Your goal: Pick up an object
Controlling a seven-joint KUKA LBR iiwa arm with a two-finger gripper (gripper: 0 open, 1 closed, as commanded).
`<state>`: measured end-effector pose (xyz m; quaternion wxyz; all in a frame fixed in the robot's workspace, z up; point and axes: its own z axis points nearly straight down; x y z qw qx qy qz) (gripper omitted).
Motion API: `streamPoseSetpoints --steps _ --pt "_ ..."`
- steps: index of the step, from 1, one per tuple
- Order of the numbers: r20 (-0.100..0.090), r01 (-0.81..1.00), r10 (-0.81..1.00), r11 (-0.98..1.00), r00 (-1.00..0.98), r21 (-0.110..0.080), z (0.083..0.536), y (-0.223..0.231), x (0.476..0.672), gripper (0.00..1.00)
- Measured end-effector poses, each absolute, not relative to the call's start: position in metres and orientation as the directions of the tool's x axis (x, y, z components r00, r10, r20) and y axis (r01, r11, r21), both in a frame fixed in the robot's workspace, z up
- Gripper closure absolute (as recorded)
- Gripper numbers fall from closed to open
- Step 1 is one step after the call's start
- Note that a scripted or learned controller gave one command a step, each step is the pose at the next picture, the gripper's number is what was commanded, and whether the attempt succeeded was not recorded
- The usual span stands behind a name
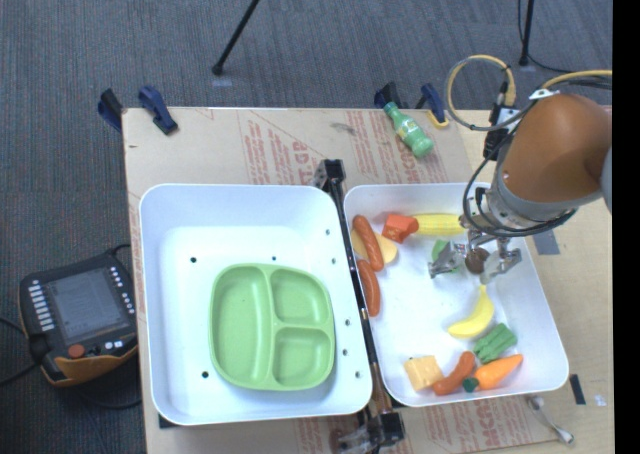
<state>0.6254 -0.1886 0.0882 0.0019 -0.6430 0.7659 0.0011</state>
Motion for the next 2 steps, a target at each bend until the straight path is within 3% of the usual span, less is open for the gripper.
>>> streamPoseSetpoints --steps 1,2 --pt "-0.004 -0.997 -0.997 -0.08 0.08 -0.004 0.13 -0.212 0.628 0.0" --pt "-0.005 -0.959 -0.959 -0.285 0.285 0.0 0.088 -0.191 0.579 0.0"
